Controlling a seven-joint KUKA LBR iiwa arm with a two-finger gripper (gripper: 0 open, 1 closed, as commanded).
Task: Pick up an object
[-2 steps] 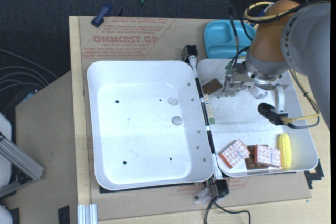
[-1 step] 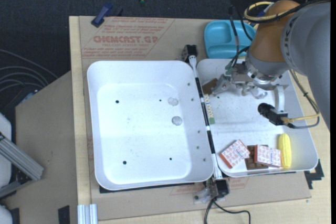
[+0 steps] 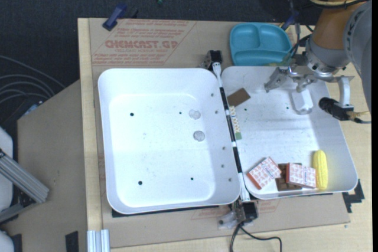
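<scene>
Worktop [image 3: 147, 47]: pale board with red lettering, carrying two shallow white bins side by side.
Near corner of right bin [image 3: 331, 144]: three small items sit close together along the nearest wall: a red-and-white patterned packet [image 3: 263, 172], a second patterned packet on a brown piece [image 3: 300, 176], and a yellow corn cob [image 3: 319, 169] lying just to the right of them.
Left bin [image 3: 159, 138]: white floor with a few dark dots and two pale round marks near its middle.
Middle of right bin: a flat brown card [image 3: 238, 97] lies near the divider between the bins, well apart from the near group.
Pincer [image 3: 289, 81]: hangs over the far part of the right bin, metal fingers spread wide apart, nothing between them.
Arm [image 3: 336, 26]: grey with an orange band, entering from the right.
Far edge: a teal divided tray [image 3: 260, 44] rests on the worktop just beyond the right bin.
</scene>
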